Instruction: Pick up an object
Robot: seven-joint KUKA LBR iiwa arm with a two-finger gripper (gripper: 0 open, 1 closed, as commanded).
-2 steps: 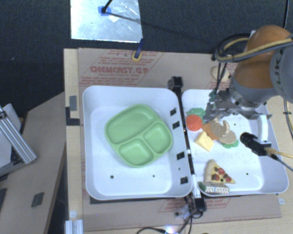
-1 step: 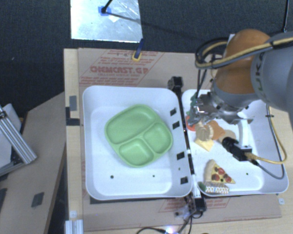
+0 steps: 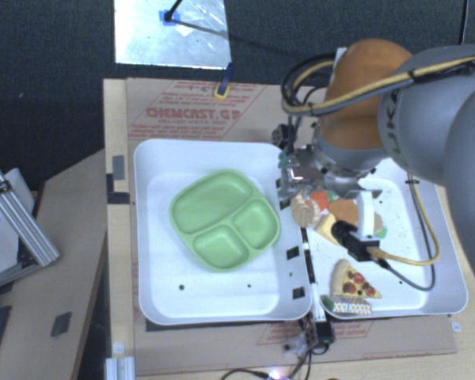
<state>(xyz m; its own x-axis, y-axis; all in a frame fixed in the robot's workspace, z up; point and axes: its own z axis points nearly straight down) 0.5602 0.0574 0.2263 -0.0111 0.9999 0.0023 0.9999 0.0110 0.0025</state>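
The arm reaches in from the right and its gripper (image 3: 317, 200) hangs low over the left part of the right bin (image 3: 435, 291), among a cluster of toy foods. Right under it lie a tan bread-like piece (image 3: 303, 210), a red and orange piece (image 3: 324, 199), a brown piece (image 3: 344, 210) and a yellow wedge (image 3: 326, 228). A pizza slice (image 3: 353, 280) lies nearer the bin's front. The wrist hides the fingers. A green divided plate (image 3: 224, 220) sits in the left bin (image 3: 154, 291).
A white and green item (image 3: 370, 222) lies beside the cluster. A flat printed packet (image 3: 347, 308) rests at the right bin's front edge. Cardboard (image 3: 182, 109) lies under both bins, with a shiny sheet (image 3: 174, 18) behind it.
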